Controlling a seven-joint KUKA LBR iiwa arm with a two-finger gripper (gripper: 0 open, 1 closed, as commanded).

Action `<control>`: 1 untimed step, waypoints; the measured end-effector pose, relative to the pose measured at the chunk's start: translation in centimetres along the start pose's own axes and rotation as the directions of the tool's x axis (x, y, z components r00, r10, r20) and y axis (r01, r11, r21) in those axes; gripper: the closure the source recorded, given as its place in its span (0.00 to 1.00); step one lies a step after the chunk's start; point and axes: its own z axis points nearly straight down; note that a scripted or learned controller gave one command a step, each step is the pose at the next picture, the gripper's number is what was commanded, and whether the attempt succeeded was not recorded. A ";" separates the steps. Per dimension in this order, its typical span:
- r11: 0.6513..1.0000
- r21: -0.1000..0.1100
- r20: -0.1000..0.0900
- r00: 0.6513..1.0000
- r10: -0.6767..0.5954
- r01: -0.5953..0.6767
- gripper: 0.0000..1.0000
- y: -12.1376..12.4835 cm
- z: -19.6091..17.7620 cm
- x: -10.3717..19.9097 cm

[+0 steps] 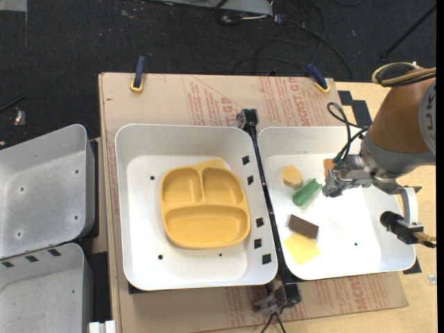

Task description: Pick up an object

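In the right bin lie a tan rounded block, a green cylinder, a dark brown block and a yellow flat piece. A small orange thing shows near the bin's back, just left of the gripper. My gripper hangs over the bin's middle, right beside the green cylinder's right end. Nothing is seen between its fingers.
The left bin holds a yellow divided plate. A black divider runs between the bins. Blue-and-yellow clamps pin the cardboard at the back. White lids lie to the far left.
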 end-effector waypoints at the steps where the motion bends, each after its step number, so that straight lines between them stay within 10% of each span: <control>1: 1.000 0.001 -0.001 1.000 -0.001 0.001 1.00 -0.7 -4.7 0.1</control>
